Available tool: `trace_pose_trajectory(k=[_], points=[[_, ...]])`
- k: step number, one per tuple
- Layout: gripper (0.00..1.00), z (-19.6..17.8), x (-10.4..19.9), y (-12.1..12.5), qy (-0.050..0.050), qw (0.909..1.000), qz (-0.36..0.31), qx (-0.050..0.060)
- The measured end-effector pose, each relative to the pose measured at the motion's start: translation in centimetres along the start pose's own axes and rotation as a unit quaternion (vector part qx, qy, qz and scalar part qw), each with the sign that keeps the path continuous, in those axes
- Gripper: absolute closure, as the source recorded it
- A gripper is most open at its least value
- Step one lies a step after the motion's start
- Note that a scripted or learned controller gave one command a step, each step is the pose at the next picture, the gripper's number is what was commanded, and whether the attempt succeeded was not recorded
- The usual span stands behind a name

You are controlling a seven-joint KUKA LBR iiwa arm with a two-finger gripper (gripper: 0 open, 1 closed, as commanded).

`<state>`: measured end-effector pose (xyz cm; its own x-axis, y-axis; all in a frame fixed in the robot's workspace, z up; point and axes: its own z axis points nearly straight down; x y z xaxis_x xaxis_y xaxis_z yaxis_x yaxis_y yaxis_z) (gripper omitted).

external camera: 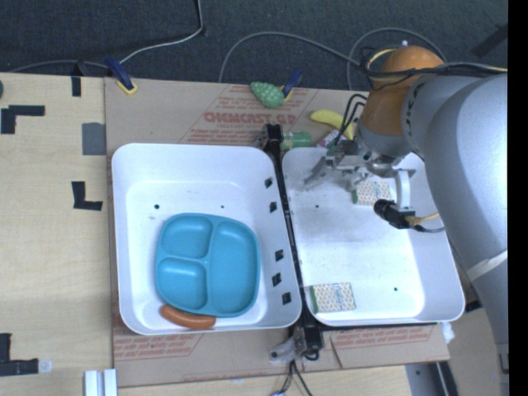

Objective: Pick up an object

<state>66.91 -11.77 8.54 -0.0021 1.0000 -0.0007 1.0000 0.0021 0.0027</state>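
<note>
The small packet [332, 297] lies flat near the front wall of the right bin [437, 308], well apart from the gripper [318, 174]; its fingers stand apart, empty, at the back wall; best to travel forward, centre over it, then descend straight.

Bench [49, 246]: pale wood, black tape marks at 9 o'clock.
Cardboard sheet [177, 114]: under both bins, red print.
Blue clamp [120, 75]: cardboard's 11 o'clock corner.
Cables [194, 23]: looping over dark carpet [272, 7] at 12 o'clock.
</note>
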Motion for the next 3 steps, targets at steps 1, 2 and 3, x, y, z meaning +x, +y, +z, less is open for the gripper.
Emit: trace_pose_trajectory(k=[1,2,3], points=[[0.00,0.0,-1.5,0.0,0.000,1.0000,0.000,0.000],[0.00,-1.5,-4.6,-0.1,0.000,1.0000,0.001,0.001],[0.00,-1.1,1.8,-1.1,0.001,1.0000,0.000,0.002]])
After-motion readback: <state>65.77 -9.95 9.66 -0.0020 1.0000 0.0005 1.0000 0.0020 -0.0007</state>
